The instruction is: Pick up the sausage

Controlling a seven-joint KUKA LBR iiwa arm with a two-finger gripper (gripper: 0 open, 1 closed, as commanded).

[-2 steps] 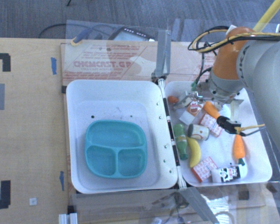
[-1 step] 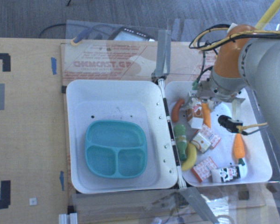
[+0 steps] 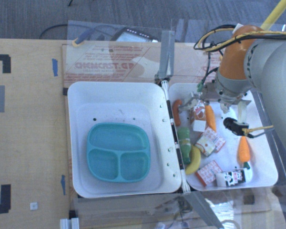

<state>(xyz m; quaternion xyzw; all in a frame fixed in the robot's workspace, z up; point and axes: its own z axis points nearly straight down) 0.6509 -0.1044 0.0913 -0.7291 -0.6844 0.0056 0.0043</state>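
Grey arm (image 3: 271, 75) looms over the right bin (image 3: 264, 173); its gripper (image 3: 200, 101) hangs beside the sausage (image 3: 177, 111), finger state impossible to tell.

The tan tabletop (image 3: 28, 151) carries two shallow white bins side by side. The left bin (image 3: 81, 97) lies just beside the right bin (image 3: 264, 168), their inner rims touching. Behind the left bin, a clear printed sheet (image 3: 109, 66) lies flat on the tabletop.
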